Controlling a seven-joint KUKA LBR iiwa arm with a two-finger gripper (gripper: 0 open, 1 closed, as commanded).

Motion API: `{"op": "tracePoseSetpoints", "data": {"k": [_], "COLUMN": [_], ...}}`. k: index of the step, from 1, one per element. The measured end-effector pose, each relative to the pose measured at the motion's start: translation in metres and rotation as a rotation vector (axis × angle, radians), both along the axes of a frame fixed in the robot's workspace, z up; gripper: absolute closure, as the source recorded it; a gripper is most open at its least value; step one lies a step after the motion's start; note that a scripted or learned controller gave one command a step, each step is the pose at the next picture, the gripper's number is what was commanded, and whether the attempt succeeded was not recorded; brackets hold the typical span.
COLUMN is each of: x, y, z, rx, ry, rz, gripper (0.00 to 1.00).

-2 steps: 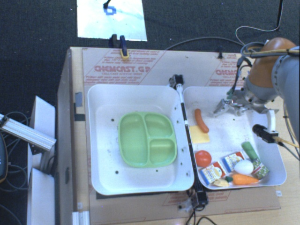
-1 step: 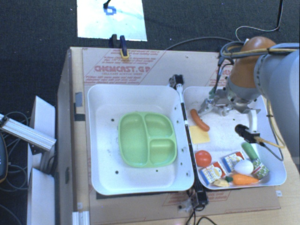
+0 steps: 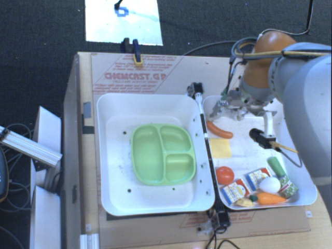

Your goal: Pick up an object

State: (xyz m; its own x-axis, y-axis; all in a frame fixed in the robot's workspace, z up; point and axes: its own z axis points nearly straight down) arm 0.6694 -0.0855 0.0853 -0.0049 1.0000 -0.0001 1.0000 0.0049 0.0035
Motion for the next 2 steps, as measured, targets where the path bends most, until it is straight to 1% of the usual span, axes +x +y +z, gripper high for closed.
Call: {"op": "tracePoseSetpoints", "data": {"k": [1,2], "x": [-0.038,-0.054], "y": [-0.001,-0.055], "z": [0.001,0.199], "rx": [0.000,-0.002], "ry": [0.002,-0.003], "rz": [-0.003,-0.003], "gripper": [0.00,0.00]}}
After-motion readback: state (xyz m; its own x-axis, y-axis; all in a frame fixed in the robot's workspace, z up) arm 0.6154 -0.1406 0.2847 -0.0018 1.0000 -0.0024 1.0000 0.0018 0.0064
